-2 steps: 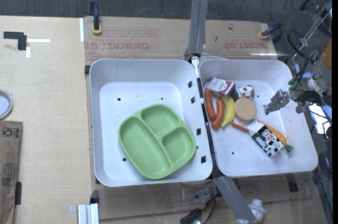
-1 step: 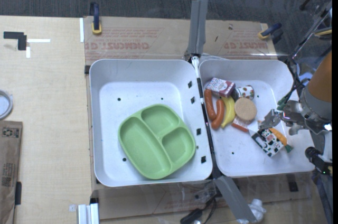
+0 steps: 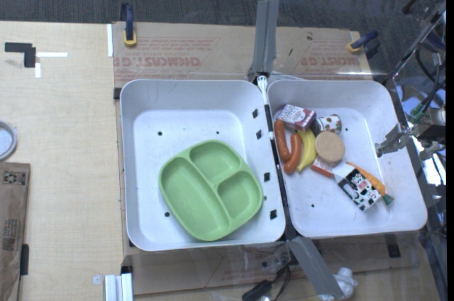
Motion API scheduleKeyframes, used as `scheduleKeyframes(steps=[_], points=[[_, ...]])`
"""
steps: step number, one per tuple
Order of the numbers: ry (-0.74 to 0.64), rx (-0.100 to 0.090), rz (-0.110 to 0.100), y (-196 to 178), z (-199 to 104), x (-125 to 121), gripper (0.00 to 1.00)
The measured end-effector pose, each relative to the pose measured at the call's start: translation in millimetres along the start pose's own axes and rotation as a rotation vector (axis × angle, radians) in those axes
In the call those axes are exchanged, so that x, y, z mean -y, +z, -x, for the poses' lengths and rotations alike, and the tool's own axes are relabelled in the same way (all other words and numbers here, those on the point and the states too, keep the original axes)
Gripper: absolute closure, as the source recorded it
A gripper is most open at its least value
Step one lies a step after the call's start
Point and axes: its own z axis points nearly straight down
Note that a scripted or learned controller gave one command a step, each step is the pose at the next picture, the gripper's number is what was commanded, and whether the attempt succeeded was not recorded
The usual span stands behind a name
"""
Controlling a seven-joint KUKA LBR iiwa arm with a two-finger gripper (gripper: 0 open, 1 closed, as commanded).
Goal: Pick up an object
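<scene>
Gripper state cannot be told. Toys clustered at right bin's (image 3: 397,172) left wall; isolated milk carton (image 3: 359,190) toward front edge is best approached squarely from above.

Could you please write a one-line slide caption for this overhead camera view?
Green divided plate in the left bin; toy foods, including a banana, clustered in the right bin.

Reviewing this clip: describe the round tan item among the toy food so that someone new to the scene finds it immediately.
Start at the right bin, the one with the cluster of small items. In that cluster's middle lies the tan disc, right of the yellow banana and below the small red-and-white can. It is the cluster's one flat, plain, cookie-coloured circle.
</scene>
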Motion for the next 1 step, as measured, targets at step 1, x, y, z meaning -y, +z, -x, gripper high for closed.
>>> scheduleKeyframes(steps=[1], points=[[-0.011,-0.001,-0.002,97.5,5.4,-7.6,0.00]])
